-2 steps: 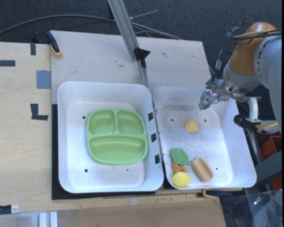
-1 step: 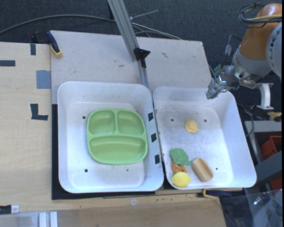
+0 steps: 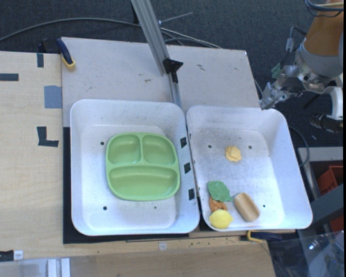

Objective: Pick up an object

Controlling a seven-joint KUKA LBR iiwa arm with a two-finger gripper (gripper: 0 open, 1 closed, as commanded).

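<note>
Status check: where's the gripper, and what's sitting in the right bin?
Gripper above right bin's far-right corner, nothing visibly held. Yellow lump alone mid-bin. Lemon, bread roll, green leaf clustered at near wall.

Evenly and brightly lit from overhead, soft faint shadows inside the white bins, mild glare on the green tray, slightly soft focus throughout, dark floor at top underexposed, arm blurred.
</note>
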